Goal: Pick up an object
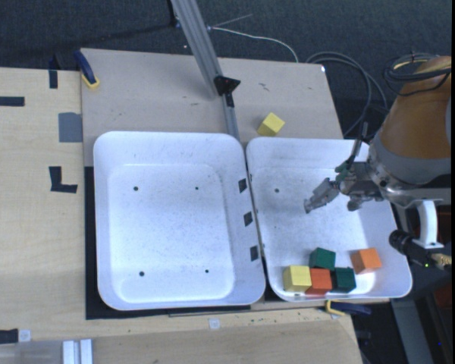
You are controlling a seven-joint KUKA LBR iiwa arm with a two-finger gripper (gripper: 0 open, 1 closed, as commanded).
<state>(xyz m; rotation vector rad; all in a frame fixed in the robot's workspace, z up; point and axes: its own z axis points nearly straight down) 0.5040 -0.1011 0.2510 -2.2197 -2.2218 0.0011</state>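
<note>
Several small blocks lie along the front edge of the right bin (288,165): a yellow block (296,277), a red-orange block (319,280), two dark green blocks (323,258) (344,279) and an orange block (365,260). My gripper (334,202) hangs over the middle of the right bin, behind the blocks and apart from them. It looks open, with nothing between its fingers. The grey and orange arm hides the bin's right rim.
The left bin (106,203) stands beside the right one. A yellow block (271,123) rests on the bench behind the right bin. A grey metal pole (201,40) slants down to the bins' shared back corner. Cables lie at the back right.
</note>
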